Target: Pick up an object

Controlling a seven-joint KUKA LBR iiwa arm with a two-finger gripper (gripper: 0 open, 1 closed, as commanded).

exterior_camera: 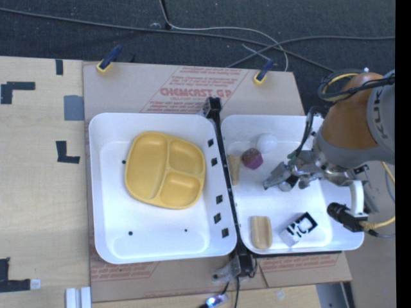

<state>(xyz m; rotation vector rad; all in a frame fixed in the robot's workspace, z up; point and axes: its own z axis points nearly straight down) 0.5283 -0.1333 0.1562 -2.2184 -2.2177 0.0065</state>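
Your arm's jaws [270, 183] hang over the right bin [321, 124], tips slightly parted, gripping nothing. Just beside them, toward the divider, lie a purple ball [252, 158] and a white ball [266, 143]. A tan block [260, 231] and a black-and-white cube [299, 228] rest nearer. A yellow divided plate [165, 170] fills your left bin [106, 191].

Dark carpet [192, 11] crossed by cables [212, 34]; pale wooden bench [38, 191], perhaps taped.

A wooden bench [38, 191] bears cardboard [192, 85] under two white bins [103, 191].
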